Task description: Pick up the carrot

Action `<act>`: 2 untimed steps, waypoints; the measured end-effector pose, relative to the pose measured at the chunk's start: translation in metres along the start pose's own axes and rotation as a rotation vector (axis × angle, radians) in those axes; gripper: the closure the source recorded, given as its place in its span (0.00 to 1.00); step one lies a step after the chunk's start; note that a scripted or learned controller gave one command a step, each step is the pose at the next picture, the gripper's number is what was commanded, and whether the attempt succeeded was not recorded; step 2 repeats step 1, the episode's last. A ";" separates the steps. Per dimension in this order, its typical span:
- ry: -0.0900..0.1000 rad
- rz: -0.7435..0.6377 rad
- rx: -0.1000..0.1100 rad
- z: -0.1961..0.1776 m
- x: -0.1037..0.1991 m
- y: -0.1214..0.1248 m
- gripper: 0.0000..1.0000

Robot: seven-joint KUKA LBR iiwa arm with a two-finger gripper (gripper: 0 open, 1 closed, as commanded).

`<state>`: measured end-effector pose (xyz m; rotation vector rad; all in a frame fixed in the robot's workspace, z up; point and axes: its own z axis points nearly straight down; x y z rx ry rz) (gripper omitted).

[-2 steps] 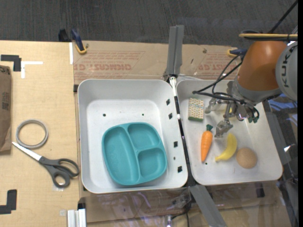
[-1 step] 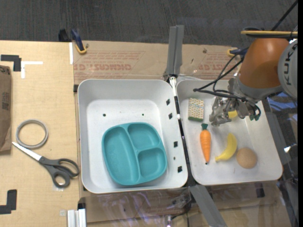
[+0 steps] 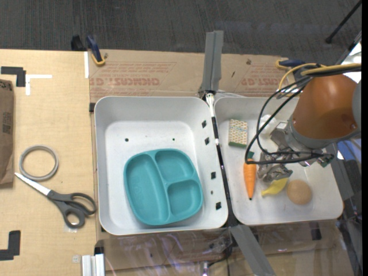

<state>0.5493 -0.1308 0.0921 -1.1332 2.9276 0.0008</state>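
An orange carrot point(image 3: 249, 180) lies lengthwise in the right bin point(image 3: 322, 211), near its left wall, tip toward the front. My gripper point(image 3: 275, 168) hangs low in that bin, just right of the carrot's top end, under the orange band of the arm point(image 3: 323, 108). The dark finger parts sit beside the carrot and above a yellow piece point(image 3: 274, 187). From this angle the wrist and cables cover the fingers.
The right bin also holds a tan egg-shaped object point(image 3: 299, 192) and a small patterned packet point(image 3: 238, 132). A teal divided plate point(image 3: 164, 186) lies in the left bin point(image 3: 109, 131). Scissors point(image 3: 60, 200) and a tape roll point(image 3: 38, 161) lie on the bench at left.
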 end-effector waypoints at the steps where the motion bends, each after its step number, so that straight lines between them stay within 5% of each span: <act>1: -0.003 0.234 0.002 -0.100 -0.045 0.063 1.00; 2: -0.003 0.234 0.002 -0.100 -0.045 0.063 1.00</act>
